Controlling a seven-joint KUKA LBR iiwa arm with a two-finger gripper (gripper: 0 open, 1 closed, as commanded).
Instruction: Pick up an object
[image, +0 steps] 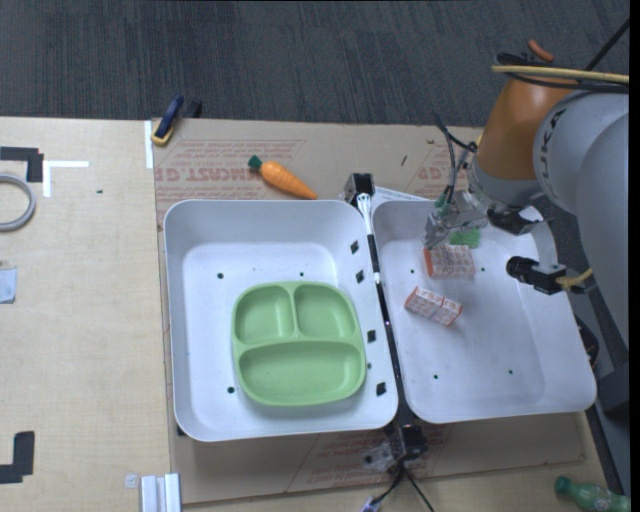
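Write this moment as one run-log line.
gripper: low in right bin, over upper box | lower box: loose | left bin: green plate

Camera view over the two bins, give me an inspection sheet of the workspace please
Surface: left bin and right bin side by side on cardboard.
Job's things: two patterned blocks, one lying free, one under the gripper.
Clutter: green divided plate in left bin; toy carrot behind the bins.
Grippers: gripper low over right bin's far corner.
Cables: black leads at front clamp.
Surroundings: dark carpet; green bottle.
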